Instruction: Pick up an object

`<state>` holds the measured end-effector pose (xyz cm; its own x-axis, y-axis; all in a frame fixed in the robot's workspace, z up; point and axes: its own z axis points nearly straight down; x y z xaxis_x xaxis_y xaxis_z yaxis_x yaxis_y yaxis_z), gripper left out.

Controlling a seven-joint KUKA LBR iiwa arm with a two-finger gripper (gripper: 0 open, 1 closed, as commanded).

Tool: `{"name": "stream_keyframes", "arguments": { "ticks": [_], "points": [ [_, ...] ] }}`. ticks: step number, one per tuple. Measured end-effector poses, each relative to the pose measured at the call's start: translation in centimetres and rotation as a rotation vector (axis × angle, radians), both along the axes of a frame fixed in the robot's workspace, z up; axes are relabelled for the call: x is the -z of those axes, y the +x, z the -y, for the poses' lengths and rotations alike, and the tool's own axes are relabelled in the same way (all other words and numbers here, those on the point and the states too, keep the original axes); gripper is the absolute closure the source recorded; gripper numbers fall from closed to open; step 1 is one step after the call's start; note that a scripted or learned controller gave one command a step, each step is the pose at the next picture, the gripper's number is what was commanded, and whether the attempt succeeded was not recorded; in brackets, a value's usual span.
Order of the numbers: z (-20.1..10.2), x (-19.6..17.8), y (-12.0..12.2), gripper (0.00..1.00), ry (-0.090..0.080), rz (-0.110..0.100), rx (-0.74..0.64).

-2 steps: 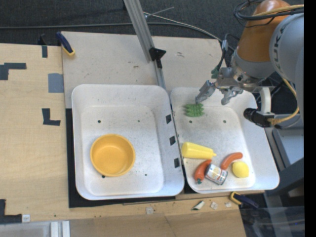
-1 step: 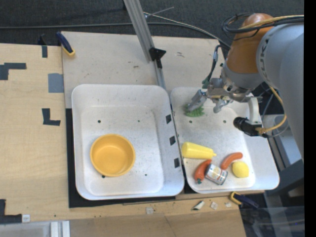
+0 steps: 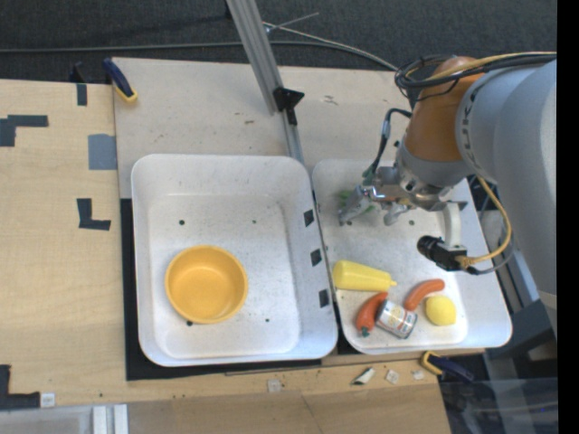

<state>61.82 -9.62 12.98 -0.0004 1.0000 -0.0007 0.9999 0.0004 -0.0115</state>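
Observation:
My gripper (image 3: 370, 213) hangs over the upper part of the right bin (image 3: 479, 333), open, with nothing between its fingers. A small green item (image 3: 347, 194) peeks out just left of the wrist, partly hidden. Below the gripper lie a yellow wedge-shaped object (image 3: 362, 277), an orange carrot-like piece (image 3: 368, 313), a small silver can (image 3: 395, 319), a red-orange sausage shape (image 3: 423, 294) and a yellow lemon (image 3: 441, 310). The yellow wedge is the nearest of these, a short way below the fingertips. A yellow bowl (image 3: 206, 283) sits in the left bin (image 3: 226, 174).
A slanted metal pole (image 3: 262, 57) crosses the back of the bench and ends near the bins' shared edge. A black cable fitting (image 3: 441, 251) hangs from the arm over the right bin. Blue-and-yellow clamps (image 3: 119, 78) sit at the bench corners.

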Motion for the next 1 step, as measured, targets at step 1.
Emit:
{"name": "stream_keyframes", "arguments": {
  "ticks": [1],
  "points": [
    [-0.03,4.32,0.00,0.00,-0.002,0.012,-0.001]
  ]
}}
